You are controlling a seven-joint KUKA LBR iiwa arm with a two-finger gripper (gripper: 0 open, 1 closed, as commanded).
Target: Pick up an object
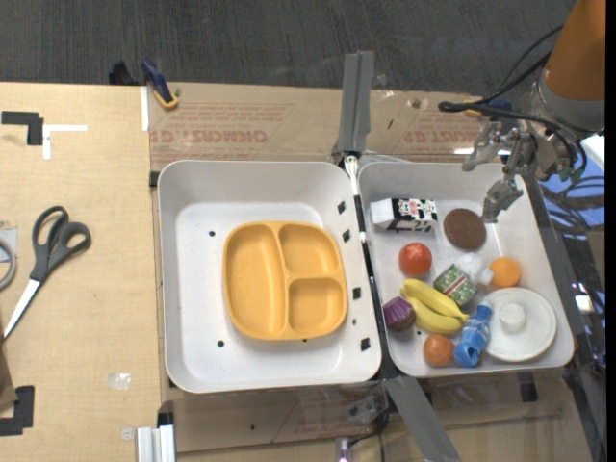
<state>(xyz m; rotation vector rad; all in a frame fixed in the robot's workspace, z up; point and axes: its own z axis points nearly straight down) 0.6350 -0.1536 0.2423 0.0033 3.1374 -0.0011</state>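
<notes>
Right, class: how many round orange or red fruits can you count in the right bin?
3: a red tomato left of centre, an orange toward the right wall, and an orange fruit at the near edge beside the banana. Others may be hidden underneath.

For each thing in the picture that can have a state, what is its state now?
Gripper: above the right bin's far edge, holding nothing visible.
Yellow plate: flat in the left bin, its compartments bare.
Scissors: on the bench, blades shut.
Banana: lying among the toys in the right bin.
White plate: right way up, a small white disc on it.
Milk carton: lying on its side.
Blue bottle: lying down.
</notes>
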